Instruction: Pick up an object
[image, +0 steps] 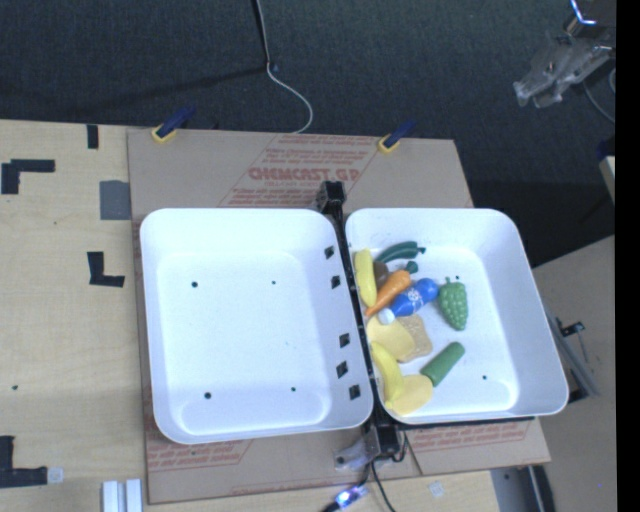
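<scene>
two white bins (240, 330), toy food (405, 315) piled in the right one.

Even, fairly bright overhead light; white bins (240, 240) slightly blown out, soft shadows cast inside rims. Low res, top-right corner blurred, poss. motion.

The bench (60, 330) bears a cardboard sheet (300, 170) under 2 white bins (165, 330).

2 bins (160, 330) side by side | toys (405, 325) in right bin
</scene>
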